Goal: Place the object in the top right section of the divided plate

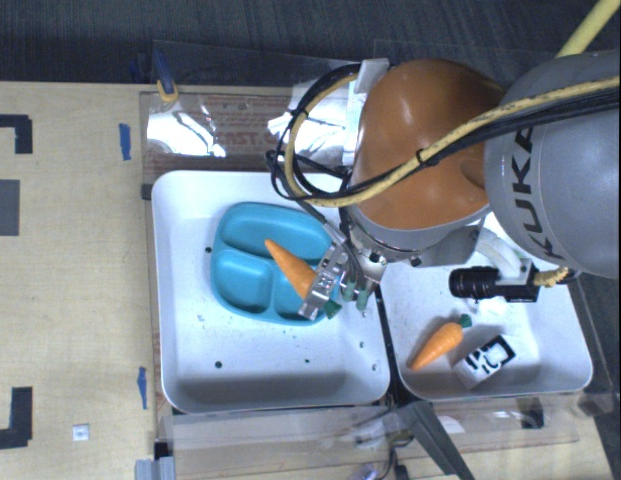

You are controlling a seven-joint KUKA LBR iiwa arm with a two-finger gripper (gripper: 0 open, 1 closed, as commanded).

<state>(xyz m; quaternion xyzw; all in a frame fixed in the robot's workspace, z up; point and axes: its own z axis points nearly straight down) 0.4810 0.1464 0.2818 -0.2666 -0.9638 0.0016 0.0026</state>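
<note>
1. Claw [328, 290] hangs over the right-hand rim of the blue divided plate [265, 260], at the lower right of it, in the left white bin [190, 348].

2. Clamped between its fingers is the leafy end of a carrot [288, 263]; the fingers look closed on it, with a scrap of green showing just beside them.

3. From the claw, the carrot runs up and to the left, its pointed tip lying out over the middle of the plate, about where the dividers meet.

4. Its long axis sits on a diagonal, lower right to upper left, so the body crosses the plate rather than resting in any one compartment.

5. I judge the top right section to be just above and slightly left of the claw, so only a short shift upward seems needed before letting go.

6. A second carrot [437, 344] lies in the right bin [550, 368], well apart from the plate, beside a small black-and-white tag [487, 355].

7. One risk, as I see it: released from this angle, the tip may land on a divider ridge.
</note>
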